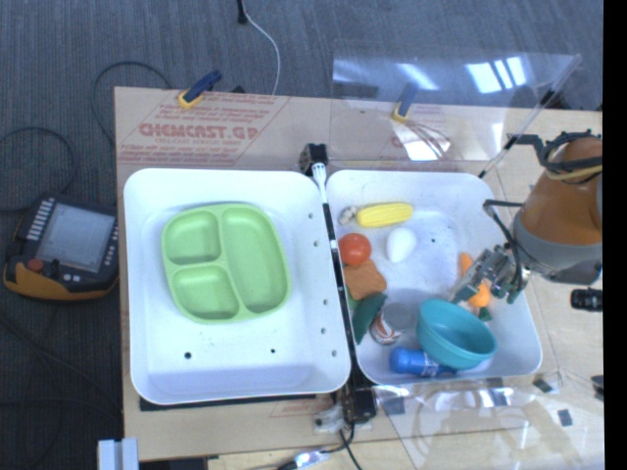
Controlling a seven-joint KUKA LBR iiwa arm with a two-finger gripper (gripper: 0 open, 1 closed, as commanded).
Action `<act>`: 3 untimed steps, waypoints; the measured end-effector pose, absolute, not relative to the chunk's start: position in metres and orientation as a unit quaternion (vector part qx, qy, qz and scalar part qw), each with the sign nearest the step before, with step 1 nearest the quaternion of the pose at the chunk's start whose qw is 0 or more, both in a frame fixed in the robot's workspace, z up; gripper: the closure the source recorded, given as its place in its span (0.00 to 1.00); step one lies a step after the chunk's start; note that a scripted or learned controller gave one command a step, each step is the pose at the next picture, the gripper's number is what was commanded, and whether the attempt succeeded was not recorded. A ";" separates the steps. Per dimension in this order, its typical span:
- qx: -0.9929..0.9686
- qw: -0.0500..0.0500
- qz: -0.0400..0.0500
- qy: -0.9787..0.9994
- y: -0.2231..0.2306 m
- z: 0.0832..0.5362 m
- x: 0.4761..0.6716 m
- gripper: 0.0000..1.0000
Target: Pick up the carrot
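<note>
Fingers point(487, 284) sit low in the right bin point(436, 186), near its right wall, tips down over the carrot point(479, 300). Orange shows right at the tips, with a second orange bit point(465, 261) just left of them. Can't tell if the fingers are spread or pinching; the carrot is mostly hidden under them. Arm point(560, 213) comes in from the right, orange band above the wrist.

Just beside the carrot, lower left: teal bowl point(454, 332), tilted, with a blue item point(415, 362) touching its lower edge. Further left in the same bin: white egg point(400, 245), corn point(375, 214) near the top wall, tomato point(356, 249), orange lump point(364, 281) below it, dark green piece point(367, 315), and a small red-and-white thing point(383, 333).

Left bin point(147, 262) holds a green divided plate point(224, 260). Both bins rest on a cardboard sheet point(206, 130) on the worktop. Pendant point(64, 247) lies on the floor, far left.
</note>
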State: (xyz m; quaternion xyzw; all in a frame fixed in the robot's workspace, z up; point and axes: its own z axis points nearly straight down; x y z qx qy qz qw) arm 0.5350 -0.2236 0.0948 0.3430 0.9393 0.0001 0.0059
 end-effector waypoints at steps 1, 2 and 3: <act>0.312 0.004 0.001 0.950 -0.124 0.168 0.548 1.00; -0.062 0.005 -0.001 0.998 -0.185 0.232 0.572 1.00; -0.063 0.004 0.000 0.998 -0.184 0.231 0.572 0.00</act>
